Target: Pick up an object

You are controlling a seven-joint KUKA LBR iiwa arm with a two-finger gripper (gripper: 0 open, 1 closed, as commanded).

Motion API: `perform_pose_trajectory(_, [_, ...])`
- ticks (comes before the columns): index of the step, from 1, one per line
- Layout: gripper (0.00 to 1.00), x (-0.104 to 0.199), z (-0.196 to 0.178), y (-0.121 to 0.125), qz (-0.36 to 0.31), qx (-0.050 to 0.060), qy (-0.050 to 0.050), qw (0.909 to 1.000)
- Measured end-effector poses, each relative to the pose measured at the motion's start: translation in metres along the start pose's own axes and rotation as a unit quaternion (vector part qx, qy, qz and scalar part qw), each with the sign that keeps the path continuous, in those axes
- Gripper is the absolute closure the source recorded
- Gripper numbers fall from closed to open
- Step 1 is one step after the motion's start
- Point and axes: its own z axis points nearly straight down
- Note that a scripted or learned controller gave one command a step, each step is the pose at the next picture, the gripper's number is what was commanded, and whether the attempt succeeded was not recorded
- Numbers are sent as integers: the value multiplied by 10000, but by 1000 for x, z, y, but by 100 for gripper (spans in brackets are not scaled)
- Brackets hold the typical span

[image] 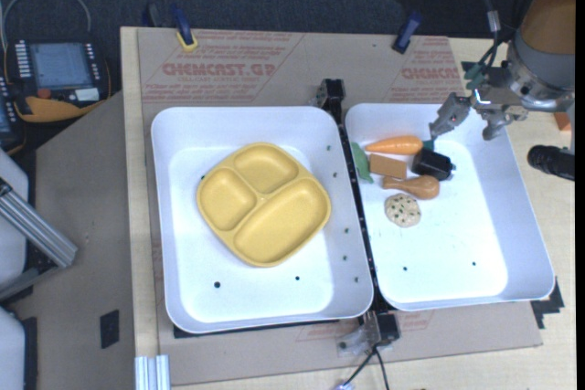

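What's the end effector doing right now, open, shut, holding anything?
End effector: open, fingers spread, nothing between them; it hovers above the right bin, near the carrot.

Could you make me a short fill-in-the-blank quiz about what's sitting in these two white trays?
1. The yellow divided plate lies in the ____ bin.
2. The plate has ____ compartments.
3. The orange carrot lies in the ____ bin.
4. The speckled cookie lies nearer the ____ edge of the view than the carrot.
The gripper hangs over the right bin's far edge.

Missing words: left; three; right; bottom
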Motion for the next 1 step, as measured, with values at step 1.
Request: perform_pose_trajectory(1, [0,0,-8,2,-13,-67,-8,10000])
